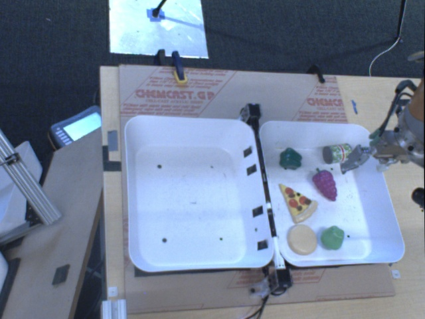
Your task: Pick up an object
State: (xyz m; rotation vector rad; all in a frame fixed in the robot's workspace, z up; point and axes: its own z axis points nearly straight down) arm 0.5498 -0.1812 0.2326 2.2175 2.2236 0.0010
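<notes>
Status: the pick is not done. No object sits between the fingers, and every object rests on the floor of the right bin [382, 208]. The approach, the closing on one object and the lift are all left.

Gripper [355, 159]: it enters over the right bin's far right side, with the arm [405, 145] behind it at the view's edge. The tip lies just beside the can [337, 153], on its right. Contact with the can cannot be confirmed. How wide the jaws stand cannot be judged; the tip is small and blurred.

Candidate object: the can, being the nearest to the gripper, is the likely target. This is a judgement from position alone.

Inventory, located from the can:
- Can: one, on its side, at the bin's far side.
- Dark green vegetable [289, 158]: one, left of the can.
- Purple grapes [325, 183]: one bunch, just in front of the can.
- Pizza slice [297, 203]: one, in front and to the left.
- Tan disc [302, 239]: one, well in front, at the near wall.
- Light green piece [333, 237]: one, beside the disc, well in front of the can.

Total: six objects. Bins: two; the left bin [139, 198] lies across the divider, left of the can.
</notes>
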